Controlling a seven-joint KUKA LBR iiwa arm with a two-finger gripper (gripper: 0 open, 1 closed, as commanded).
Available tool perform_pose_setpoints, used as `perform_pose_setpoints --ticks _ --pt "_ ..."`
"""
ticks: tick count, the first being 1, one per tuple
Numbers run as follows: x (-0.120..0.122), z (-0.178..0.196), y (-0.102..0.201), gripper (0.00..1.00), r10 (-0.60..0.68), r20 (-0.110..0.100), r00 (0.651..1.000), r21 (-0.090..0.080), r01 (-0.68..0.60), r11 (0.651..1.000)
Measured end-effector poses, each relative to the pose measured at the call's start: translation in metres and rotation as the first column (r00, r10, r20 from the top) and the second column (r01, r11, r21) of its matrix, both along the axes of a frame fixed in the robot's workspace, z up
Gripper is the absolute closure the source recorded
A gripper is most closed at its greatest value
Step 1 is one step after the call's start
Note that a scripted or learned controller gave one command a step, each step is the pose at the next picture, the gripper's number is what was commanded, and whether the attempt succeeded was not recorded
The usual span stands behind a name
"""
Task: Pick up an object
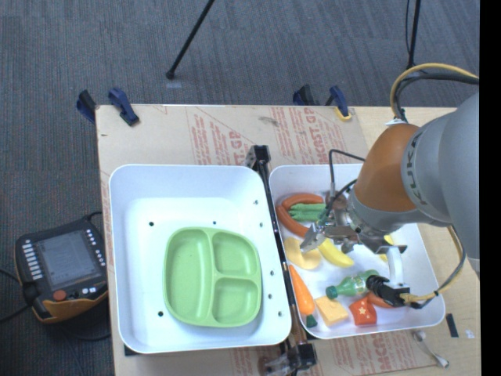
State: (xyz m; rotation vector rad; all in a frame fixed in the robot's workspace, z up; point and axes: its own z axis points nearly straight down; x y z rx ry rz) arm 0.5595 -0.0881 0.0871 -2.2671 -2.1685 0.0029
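The grey robot arm with the orange band (415, 175) is cut off by the picture's right edge and covers the far right part of the white right-hand bin (429, 266). The jaws (329, 232) are small and dark against the toys; their state cannot be told. The orange ring-shaped toy (291, 212) and the green bean-like piece (307, 210) are partly hidden behind the wrist. The red block with a white star (362, 311) partly covers an orange item behind it, whose kind cannot be told. A dark clamp-like fitting (291, 360) at the desk's near edge is cut off by the picture's bottom edge.
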Motion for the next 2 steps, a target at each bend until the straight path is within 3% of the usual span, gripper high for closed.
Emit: perform_pose_setpoints --ticks 1,2 --pt "0.001 0.010 0.001 1.00 -0.003 0.000 1.000 0.002 0.003 1.000" --pt "-0.054 0.101 0.031 1.00 -0.080 0.003 0.997 -0.001 0.080 0.997"
